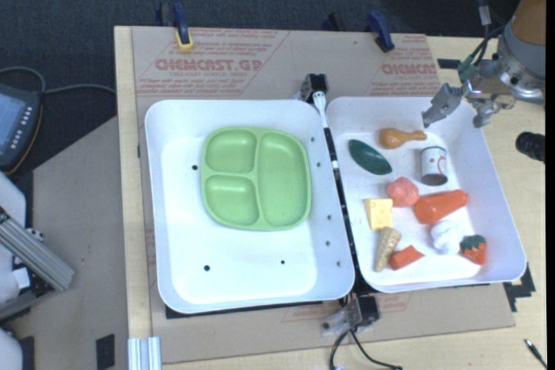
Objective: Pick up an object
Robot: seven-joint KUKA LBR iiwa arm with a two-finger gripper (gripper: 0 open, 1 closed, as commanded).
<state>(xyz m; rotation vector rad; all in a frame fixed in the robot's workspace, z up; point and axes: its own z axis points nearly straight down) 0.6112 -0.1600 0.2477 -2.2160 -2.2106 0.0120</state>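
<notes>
Now approaching: gripper spread open, holding nothing, above right bin; next, descending onto drumstick.

Tray: green, three-part, middle of the left bin.
Clamps: blue, one at upper left of the board, another at upper centre.
Screen: dark device, left edge.

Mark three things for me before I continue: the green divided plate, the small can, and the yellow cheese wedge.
green divided plate [257, 178]: camera view, on the ridge where its three compartments meet.
small can [433, 166]: camera view, on its labelled side wall.
yellow cheese wedge [380, 213]: camera view, middle of its top face.
</notes>
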